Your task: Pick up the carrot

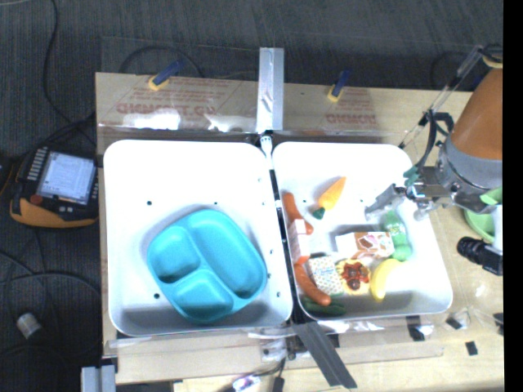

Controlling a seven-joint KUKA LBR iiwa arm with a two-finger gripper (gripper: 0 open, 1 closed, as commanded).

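Carrot [330, 194] lies left of gripper [391, 202], apart.

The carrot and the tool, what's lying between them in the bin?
In the camera view, bare white bin floor lies between the carrot and the tool. The other toy foods sit lower in that bin, off that line.

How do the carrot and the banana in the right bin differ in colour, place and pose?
The carrot is orange with a green end; the banana is yellow. The carrot lies apart near the bin's far side; the banana lies near the front wall among other toy foods. The carrot slants, green end toward the front; the banana curves, standing more upright in the picture. Both lie in the right bin, neither in the gripper.
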